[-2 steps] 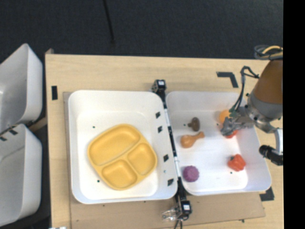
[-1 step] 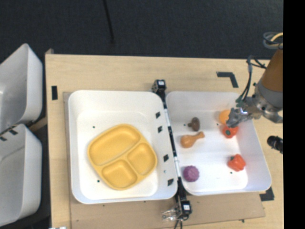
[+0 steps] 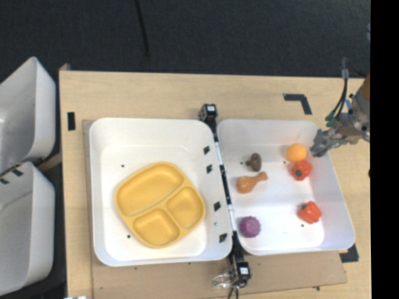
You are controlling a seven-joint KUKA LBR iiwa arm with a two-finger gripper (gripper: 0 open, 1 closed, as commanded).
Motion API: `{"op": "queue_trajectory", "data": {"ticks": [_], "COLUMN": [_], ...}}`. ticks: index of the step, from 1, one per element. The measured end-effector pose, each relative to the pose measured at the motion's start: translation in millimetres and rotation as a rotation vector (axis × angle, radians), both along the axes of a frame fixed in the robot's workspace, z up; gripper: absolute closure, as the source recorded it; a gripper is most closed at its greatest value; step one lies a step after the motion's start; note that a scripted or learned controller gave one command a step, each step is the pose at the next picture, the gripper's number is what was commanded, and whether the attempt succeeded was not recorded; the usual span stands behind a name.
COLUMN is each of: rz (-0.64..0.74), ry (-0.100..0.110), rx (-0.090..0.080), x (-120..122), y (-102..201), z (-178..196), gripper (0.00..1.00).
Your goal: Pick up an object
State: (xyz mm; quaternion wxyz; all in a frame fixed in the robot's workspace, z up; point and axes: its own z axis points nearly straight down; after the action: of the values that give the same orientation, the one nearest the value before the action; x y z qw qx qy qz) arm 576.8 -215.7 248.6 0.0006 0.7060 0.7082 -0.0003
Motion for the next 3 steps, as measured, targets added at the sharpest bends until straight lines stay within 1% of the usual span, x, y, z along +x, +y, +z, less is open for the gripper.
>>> {"op": "queue_trajectory", "data": {"ticks": [1,2,3], "rz": [0.003,0.004,0.004], "ry": [0.005,0.006,0.006], "rx": [0.001,0.002,0.002], "x": [5.5,22.1,25.3], "y": [52.4,106.0,162.7], "z": [-14.1,-23.8,-31.9], "gripper": [1.0,1.0,1.0]}}
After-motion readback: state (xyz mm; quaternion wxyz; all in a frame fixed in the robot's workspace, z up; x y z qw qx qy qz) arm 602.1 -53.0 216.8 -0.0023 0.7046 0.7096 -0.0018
